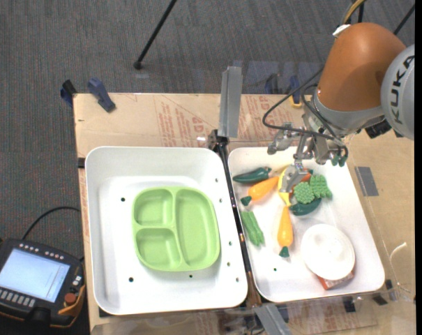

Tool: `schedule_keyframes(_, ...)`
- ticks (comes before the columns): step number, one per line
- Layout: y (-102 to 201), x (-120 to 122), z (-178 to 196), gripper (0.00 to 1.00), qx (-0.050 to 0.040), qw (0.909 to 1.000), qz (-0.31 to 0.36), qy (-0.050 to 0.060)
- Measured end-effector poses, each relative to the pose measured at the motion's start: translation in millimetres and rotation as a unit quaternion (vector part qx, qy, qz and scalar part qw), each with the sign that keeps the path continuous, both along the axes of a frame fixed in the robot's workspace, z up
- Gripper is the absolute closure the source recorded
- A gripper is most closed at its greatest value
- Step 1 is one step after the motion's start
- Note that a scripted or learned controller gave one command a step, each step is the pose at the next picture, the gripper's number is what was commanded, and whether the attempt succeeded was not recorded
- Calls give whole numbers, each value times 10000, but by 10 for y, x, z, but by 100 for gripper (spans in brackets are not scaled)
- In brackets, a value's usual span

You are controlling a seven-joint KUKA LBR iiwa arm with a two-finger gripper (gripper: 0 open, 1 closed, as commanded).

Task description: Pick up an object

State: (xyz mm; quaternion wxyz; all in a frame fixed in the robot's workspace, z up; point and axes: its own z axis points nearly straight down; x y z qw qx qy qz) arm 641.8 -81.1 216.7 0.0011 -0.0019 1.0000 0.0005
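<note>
The right bin (364,218) holds a heap of toy food. A dark green pepper (252,175) lies at its upper left, with an orange carrot (264,187) just below it. A light green broccoli (318,186) rests on a dark green piece (305,209). A green pod (252,227) and a yellow-orange carrot (285,230) lie nearer the middle. My gripper (294,179) hangs over the heap between the orange carrot and the broccoli, right at the toys. I cannot see anything held in it.
A white round container (327,250) with an orange base sits in the right bin's near corner. The left bin (102,208) holds a green divided plate (176,229). A grey upright post (230,107) stands behind the bins' shared wall. A teach pendant (33,278) lies at bottom left.
</note>
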Motion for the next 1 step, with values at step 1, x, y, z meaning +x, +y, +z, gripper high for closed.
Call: schedule_keyframes(1, -213, -419, -999, 0, 8, 9962, 869, 49)
